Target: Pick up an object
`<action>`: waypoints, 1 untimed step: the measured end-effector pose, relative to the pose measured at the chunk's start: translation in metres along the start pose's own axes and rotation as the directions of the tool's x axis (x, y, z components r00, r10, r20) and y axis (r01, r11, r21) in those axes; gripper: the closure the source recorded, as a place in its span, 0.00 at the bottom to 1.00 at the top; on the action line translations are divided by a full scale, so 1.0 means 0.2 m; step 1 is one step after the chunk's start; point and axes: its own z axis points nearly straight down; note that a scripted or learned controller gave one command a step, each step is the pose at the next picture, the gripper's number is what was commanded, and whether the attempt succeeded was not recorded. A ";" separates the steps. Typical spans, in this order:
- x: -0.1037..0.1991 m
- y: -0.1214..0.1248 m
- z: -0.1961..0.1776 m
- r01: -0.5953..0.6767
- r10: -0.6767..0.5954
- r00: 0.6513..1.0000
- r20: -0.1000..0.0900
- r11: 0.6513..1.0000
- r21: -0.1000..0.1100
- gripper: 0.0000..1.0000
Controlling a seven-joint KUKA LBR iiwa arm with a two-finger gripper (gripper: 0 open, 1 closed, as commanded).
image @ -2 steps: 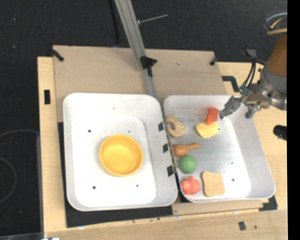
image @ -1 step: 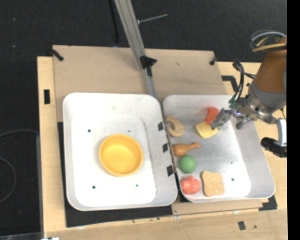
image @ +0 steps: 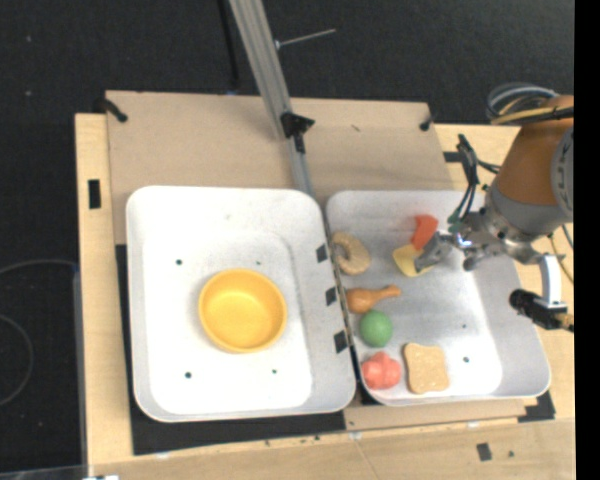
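Hanging over the right bin near its far right corner, my gripper is low beside a yellow piece, and from this slanted look I cannot tell how it is set or whether anything is in it. Largest of what could trip me is the bin itself: its right wall sits just under my wrist, and a careless drop could knock the rim and shift everything inside. The left bin holds only a yellow bowl toward its near side, well apart from me, so it is no worry. Next is the toast at the near edge of my bin, safely away. The pale ring lies by the left wall, near the yellow piece; a sideways nudge could push the two together. The brown drumstick lies below it, by the same wall, with a green ball and a pink piece further toward the near left corner; the ball would roll if bumped. My closest risk, I judge, is the orange piece just beside the yellow one: they lie close enough that I might catch both, or pinch an edge and squirt one away toward the far wall.
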 end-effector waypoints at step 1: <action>0.00 0.01 -0.07 -0.002 0.002 1.000 0.001 1.000 -0.008 1.00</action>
